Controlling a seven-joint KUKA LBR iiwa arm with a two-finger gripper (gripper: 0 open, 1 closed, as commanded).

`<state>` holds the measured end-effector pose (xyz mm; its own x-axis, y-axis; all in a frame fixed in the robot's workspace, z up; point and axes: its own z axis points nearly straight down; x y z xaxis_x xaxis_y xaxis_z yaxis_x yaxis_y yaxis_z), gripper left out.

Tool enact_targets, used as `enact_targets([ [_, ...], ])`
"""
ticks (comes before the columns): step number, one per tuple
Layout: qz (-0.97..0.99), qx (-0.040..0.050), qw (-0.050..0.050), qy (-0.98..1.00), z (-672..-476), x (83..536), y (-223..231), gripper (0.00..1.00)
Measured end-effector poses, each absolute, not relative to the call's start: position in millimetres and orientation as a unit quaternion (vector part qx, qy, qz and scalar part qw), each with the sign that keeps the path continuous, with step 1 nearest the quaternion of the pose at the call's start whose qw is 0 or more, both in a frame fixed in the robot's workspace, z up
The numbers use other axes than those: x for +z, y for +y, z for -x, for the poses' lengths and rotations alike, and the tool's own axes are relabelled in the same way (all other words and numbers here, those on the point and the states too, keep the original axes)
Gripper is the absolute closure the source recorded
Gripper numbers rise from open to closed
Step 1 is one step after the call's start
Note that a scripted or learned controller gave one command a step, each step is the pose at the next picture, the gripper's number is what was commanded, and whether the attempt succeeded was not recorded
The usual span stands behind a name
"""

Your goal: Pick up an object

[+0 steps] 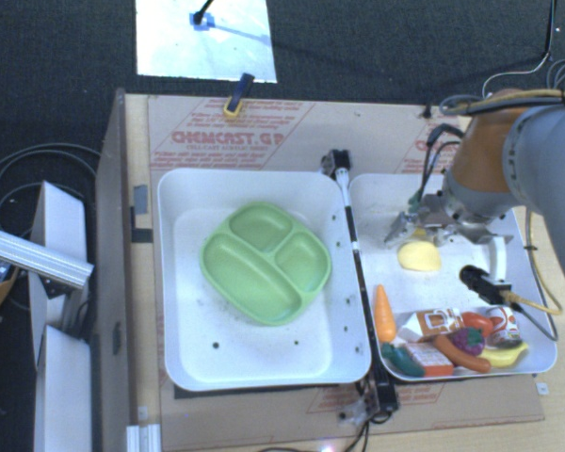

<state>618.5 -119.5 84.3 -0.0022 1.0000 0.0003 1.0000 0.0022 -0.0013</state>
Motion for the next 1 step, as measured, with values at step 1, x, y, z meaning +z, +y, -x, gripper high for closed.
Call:
enact_targets([
  [1, 0.706, -0.0016, -0.002, -0.708, -621.1, 95.5, -120.3, 1.00],
])
